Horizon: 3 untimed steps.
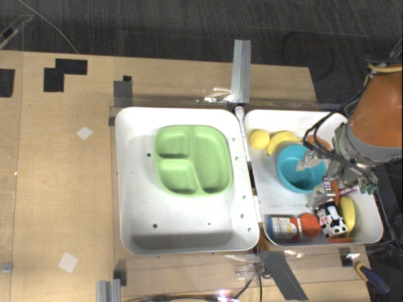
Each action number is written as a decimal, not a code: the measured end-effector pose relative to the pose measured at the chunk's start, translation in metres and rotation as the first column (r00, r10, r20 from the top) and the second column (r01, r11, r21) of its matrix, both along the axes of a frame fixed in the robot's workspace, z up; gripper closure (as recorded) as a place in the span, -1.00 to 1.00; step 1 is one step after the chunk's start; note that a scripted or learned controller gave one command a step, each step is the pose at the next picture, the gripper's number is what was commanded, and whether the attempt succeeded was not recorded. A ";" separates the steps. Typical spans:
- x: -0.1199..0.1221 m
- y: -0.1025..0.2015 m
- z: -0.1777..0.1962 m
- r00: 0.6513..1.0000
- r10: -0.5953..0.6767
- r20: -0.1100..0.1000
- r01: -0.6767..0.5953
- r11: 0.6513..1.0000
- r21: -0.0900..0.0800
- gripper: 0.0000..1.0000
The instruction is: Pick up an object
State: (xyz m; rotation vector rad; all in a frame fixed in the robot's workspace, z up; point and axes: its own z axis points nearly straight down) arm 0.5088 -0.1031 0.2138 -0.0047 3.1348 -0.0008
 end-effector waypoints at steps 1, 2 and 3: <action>0.015 -0.014 -0.079 1.000 0.000 -0.005 0.000 1.000 0.001 -1.00; 0.082 0.010 -0.116 0.998 0.069 0.008 -0.069 0.998 -0.001 -1.00; 0.078 0.012 -0.122 0.998 -0.057 0.011 0.057 0.998 0.000 -1.00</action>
